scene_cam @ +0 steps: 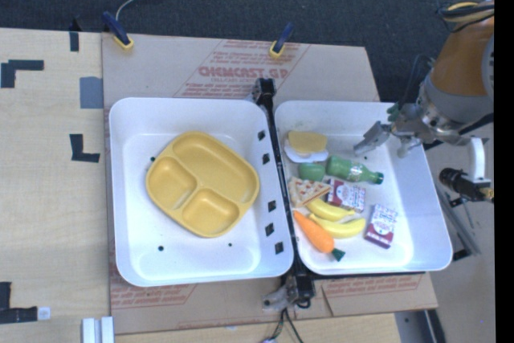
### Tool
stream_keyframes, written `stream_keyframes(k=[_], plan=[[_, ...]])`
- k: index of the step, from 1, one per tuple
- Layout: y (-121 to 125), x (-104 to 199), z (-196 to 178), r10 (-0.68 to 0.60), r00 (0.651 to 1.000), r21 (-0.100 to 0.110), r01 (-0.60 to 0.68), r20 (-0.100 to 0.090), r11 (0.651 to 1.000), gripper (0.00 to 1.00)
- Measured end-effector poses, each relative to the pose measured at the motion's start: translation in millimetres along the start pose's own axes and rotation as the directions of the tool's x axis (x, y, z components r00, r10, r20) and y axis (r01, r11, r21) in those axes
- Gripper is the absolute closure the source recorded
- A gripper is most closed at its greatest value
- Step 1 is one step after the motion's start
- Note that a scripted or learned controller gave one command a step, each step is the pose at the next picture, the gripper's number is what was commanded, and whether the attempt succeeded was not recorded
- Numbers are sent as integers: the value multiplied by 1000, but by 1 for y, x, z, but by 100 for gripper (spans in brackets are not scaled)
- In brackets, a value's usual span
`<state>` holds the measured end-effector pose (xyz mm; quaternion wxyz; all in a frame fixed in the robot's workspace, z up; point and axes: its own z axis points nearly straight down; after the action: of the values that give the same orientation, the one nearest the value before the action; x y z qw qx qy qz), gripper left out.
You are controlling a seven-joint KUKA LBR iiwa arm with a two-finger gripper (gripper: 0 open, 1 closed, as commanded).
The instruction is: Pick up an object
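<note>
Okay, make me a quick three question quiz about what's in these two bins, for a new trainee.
1. True or false: the yellow divided tray lies in the right bin.
2. Which item touches the banana from the lower left? A) green bottle B) carrot C) small red carton
3. Fill in: the gripper hangs over the ____ bin's upper part.

Key: 1 false, it lies in the left bin; 2 B; 3 right.

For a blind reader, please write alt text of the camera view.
A grey arm holds its pincer above the right bin, which holds a green bottle, bananas, a carrot and small boxes. The left bin holds a yellow tray.
</note>
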<state>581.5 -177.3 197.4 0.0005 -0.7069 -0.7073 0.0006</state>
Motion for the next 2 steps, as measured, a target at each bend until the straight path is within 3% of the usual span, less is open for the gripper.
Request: stream_keyframes(k=[1, 2], plan=[[81, 51, 108, -2, 1000, -14, 2, 0, 1000, 0], [88, 84, 112, -2, 1000, -4, 2, 0, 1000, 0]])
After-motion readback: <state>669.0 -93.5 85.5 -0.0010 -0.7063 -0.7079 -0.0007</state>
